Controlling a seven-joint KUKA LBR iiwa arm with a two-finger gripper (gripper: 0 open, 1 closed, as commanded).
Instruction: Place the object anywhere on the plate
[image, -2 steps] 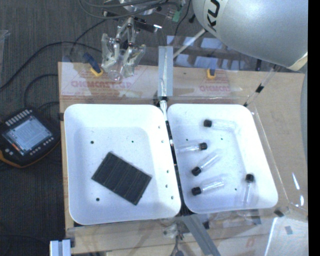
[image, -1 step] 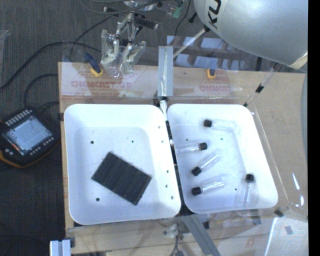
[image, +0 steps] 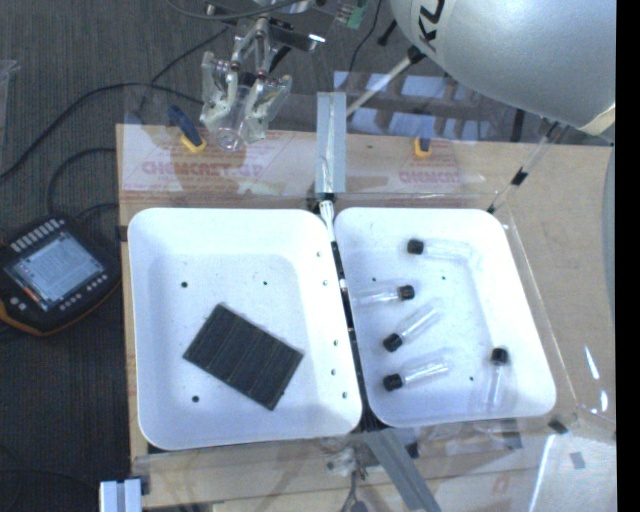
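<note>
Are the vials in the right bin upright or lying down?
Lying down. All five vials rest on their sides on the right bin floor, black caps pointing different ways.

Two white bins on a bench

The left bin and right bin sit touching, side by side.

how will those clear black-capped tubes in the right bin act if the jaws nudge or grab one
The tubes all lie on their sides on the smooth floor of the right bin, so a nudge would probably roll one. They look like thin, clear, rounded vials, likely light and slippery, apt to squirt out of a pinch. Possibly fragile.
</note>
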